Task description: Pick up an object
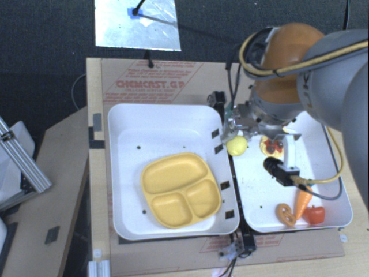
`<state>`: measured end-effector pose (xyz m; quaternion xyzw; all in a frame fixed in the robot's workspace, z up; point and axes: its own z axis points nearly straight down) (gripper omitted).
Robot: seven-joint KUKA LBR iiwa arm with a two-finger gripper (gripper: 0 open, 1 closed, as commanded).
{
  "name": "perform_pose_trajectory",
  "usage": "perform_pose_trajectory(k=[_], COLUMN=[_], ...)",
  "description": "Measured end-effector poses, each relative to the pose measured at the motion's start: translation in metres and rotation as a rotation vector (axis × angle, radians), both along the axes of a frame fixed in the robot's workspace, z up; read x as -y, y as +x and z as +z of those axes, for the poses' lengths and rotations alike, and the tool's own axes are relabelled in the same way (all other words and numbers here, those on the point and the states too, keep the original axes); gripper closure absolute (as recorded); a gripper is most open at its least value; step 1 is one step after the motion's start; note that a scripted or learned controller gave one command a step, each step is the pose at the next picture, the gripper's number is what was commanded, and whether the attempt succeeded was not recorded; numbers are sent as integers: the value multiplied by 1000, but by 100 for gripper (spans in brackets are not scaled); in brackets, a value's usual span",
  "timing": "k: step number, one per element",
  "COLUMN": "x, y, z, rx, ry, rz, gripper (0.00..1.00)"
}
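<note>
Nearest you, in the near corner of the right bin, three small toys lie close together: a red tomato-like piece, an orange carrot leaning against it, and a pretzel-shaped orange ring just beside the carrot's tip. All three look like light, hard plastic.

The left bin holds one thing, a yellow divided plate with three compartments, lying flat with nothing in them. It is wide and shallow, so I judge it a poor pick for you.

Farther in, the yellow ball sits in the right bin against the wall next to the left bin, and it looks like your target. I expect it to be light, stiff and smooth, so it may roll or squirt out. Close across its widest part, and mind the bin wall crowding one side. A small red-and-orange item lies near it, too blurred to name.

The hand hangs directly above the ball, very close or touching. You cannot tell from here whether it is released, clenched or already gripping the ball.

Beyond both bins, a lettered brown board covers the worktop, with a silvery sheet farther back.
</note>
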<state>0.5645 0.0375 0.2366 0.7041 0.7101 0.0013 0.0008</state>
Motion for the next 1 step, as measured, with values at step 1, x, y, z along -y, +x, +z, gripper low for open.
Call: perform_pose_trajectory(k=[1], x=[-51], y=[24], z=[6], rx=[1], ry=[2], rz=[2], gripper=[100])
